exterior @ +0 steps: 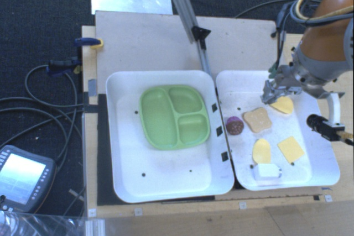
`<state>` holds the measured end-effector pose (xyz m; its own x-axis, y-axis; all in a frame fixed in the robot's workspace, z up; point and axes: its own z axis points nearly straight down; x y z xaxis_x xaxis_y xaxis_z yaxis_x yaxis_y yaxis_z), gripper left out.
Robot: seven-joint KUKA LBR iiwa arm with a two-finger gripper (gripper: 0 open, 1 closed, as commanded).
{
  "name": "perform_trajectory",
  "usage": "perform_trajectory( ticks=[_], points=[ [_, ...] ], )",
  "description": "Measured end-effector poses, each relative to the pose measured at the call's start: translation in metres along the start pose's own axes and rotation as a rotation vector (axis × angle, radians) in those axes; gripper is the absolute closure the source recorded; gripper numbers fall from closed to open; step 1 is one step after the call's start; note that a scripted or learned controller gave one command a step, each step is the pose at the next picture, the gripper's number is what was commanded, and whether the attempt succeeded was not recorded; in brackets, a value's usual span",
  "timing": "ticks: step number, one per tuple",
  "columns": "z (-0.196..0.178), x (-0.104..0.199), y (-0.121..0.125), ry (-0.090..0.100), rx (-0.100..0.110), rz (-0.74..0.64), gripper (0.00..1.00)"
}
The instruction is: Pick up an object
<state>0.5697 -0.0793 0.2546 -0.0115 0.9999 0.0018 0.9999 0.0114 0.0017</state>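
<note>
Claw (275,92) being poised low over right bin (326,174) at two o'clock, presumably for pick. Claw state cannot be told. Yellow wedge (283,105) lying just beside claw; toast slice (258,119) near, toward seven o'clock.

Two white bins sit on a pale beige bench (144,41): the left bin (127,174) carries a light green divided tray (174,117), while the right bin (315,168) holds a tan toast-coloured slice (258,119), a dark purplish-brown round piece (235,126), a yellow square (291,149), a yellow rounded piece (261,151), another yellow piece (283,105) and a small white block (268,170). The arm (326,25) is orange-brown above grey, with a metallic grey gripper (272,92) and yellow and black cables looped at its top. Around the bench the floor (38,8) is dark charcoal with a fine speckled weave, a blue and yellow clamp (89,42) marks the bench's left edge, and a grey handheld pendant (22,177) shows a pale bluish-white screen
</note>
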Motion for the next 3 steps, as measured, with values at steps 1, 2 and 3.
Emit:
perform_trajectory(
  ticks=[1, 2, 3],
  points=[
    [0.016, 0.054, -0.014, 0.0, 0.001, 0.0, 1.0],
    [0.024, 0.098, -0.022, 0.0, 0.002, 0.001, 1.0],
    [0.034, 0.149, -0.033, 0.001, 0.002, 0.001, 1.0]
  ],
)
